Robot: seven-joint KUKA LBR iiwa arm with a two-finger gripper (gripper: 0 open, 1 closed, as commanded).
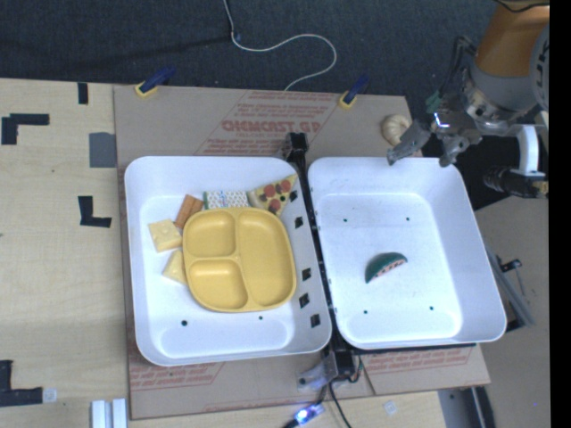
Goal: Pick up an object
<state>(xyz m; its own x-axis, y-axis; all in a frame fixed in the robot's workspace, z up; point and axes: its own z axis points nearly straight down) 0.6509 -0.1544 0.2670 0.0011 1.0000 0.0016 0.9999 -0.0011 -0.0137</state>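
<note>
Two shallow white bins sit side by side on a cardboard sheet [268, 119] that covers the tabletop [53, 266]. The left bin [147, 328] holds a yellow divided plate [239, 259] with three compartments, lying flat near the bin's middle. Tucked around the plate's upper and left edges are several small flat pieces: a pale yellow square [164, 234] at its left, an orange-brown piece [188, 209] just above that, a speckled white strip [226, 199] along the plate's top edge, and a patterned piece with red dots [278, 193] against the bin's upper right corner. Another pale wedge [173, 269] pokes out from under the plate's left side.

The right bin [464, 310] holds a single thing, a small watermelon-slice toy [385, 266] with a green rind and red flesh, lying alone slightly right of the bin's centre, well apart from every wall.

The pincer [426, 145] hangs over the far rim of the right bin, near its upper right corner, well apart from the watermelon slice. Its two dark fingers are spread apart with nothing between them. The arm's orange band [508, 34] rises toward the upper right corner.

A small tan lump [395, 129] rests on the cardboard just behind the right bin, close to the pincer's left finger. A white cable [285, 47] loops across the dark floor beyond the cardboard
</note>
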